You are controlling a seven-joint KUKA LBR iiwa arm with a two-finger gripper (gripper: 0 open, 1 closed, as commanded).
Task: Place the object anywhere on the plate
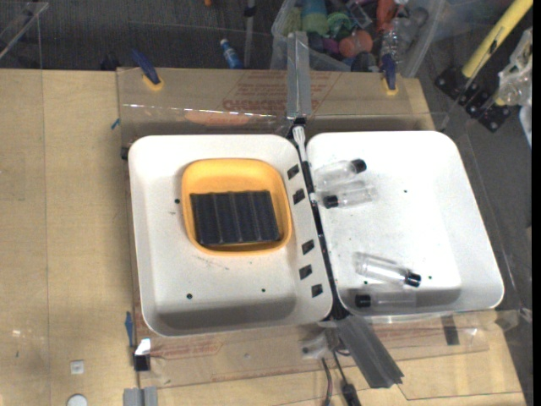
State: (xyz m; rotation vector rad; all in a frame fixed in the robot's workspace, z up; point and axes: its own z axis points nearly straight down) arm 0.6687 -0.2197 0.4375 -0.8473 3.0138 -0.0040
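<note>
Where the 2 bins meet, a dark strip [309, 227] with black tabs runs from far to near. On the left of it, the left bin [161, 227] holds an orange plate [237, 169], set toward the far side of the bin. A dark ribbed slab [235, 216] lies flat on the plate and covers most of its floor.

On the right, the right bin [448, 201] holds 4 clear vials with black caps, all lying on their sides and all well apart from the plate. Vial 1 [338, 171] lies far and left in that bin, with its cap pointing right. Vial 2 [351, 196] lies just near of it, with its cap pointing left toward the strip. Vial 3 [382, 269] lies nearer, with its cap pointing right. Vial 4 [397, 299] lies against the bin's near wall, with its cap pointing left.

I cannot tell how far the gripper is open, or whether it has hold of anything.

Both bins sit on a wooden bench [59, 184]. Beyond the bench's far edge stands a clear box of coloured toys [355, 7].
</note>
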